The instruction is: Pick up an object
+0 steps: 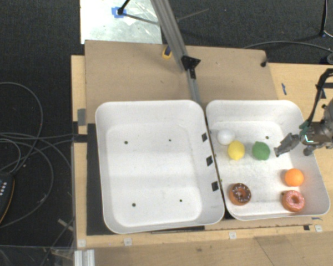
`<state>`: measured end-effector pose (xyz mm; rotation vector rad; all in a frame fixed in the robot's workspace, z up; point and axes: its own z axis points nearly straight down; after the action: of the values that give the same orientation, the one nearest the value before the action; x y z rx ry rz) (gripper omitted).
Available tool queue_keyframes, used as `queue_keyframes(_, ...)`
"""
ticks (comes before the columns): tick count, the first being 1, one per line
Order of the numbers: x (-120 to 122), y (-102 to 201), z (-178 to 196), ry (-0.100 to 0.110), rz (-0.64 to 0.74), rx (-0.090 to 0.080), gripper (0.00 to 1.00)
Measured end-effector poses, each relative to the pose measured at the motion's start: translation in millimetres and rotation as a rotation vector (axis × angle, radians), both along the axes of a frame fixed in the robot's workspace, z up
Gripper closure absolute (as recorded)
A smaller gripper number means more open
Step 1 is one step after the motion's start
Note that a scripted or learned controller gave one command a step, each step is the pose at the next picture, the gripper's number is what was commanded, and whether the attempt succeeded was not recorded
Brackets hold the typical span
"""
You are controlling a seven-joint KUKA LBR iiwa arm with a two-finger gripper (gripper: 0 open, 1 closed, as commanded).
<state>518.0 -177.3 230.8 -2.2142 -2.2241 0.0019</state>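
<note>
Several small objects lie in the right bin. A white ball sits near its left wall, with a yellow lemon just below it and a green ball to the right. An orange, a pink frosted donut and a chocolate donut lie along the front. My gripper reaches in from the right edge, slanting down and left. Its tip hangs just right of the green ball and above the orange, with nothing visibly held.
The left bin stands beside the right one, joined by black clips at the shared wall. A grey pole slants across the brown bench behind the bins. Cables lie on the dark floor at the left.
</note>
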Motion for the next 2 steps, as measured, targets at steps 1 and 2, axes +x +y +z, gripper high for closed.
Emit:
queue_keyframes(1, 0.9, 0.1, 1.9, -0.004, -0.001, -0.001, 0.0)
queue_keyframes(2, 1.4, -0.9, -39.8, 0.0, -0.004, 0.0, 0.0)
